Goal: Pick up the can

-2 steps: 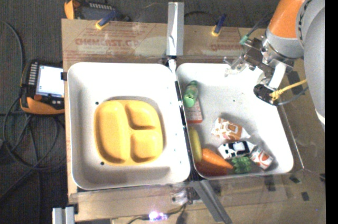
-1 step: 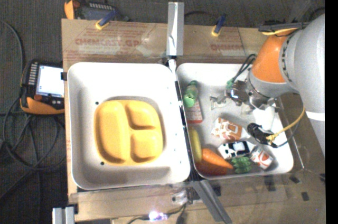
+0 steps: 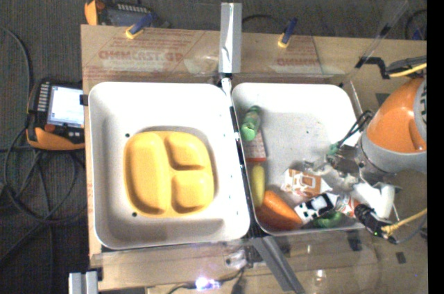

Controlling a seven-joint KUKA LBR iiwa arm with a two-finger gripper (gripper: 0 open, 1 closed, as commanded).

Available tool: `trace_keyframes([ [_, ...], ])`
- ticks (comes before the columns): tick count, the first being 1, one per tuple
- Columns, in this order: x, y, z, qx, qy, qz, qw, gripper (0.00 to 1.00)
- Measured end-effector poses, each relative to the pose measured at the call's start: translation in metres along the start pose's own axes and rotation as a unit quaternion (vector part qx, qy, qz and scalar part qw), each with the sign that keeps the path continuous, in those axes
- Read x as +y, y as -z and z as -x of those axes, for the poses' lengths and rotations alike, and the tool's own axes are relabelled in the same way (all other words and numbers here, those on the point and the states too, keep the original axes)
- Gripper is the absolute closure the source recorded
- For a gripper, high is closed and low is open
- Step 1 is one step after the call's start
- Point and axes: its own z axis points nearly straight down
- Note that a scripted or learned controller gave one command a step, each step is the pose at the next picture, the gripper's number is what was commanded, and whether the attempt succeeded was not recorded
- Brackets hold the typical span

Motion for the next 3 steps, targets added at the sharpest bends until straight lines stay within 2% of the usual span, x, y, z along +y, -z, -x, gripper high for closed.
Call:
trace_keyframes([
  [1,0.072,0.016,-0.047,-0.009,-0.054,-0.011,0.9984,0.0],
  [2,0.16,-0.011,-0.062,-0.011,-0.107,-0.018,0.994,0.0],
  [3,0.16,-0.011,-0.062,-0.011,-0.108,-0.018,0.994,0.0],
])
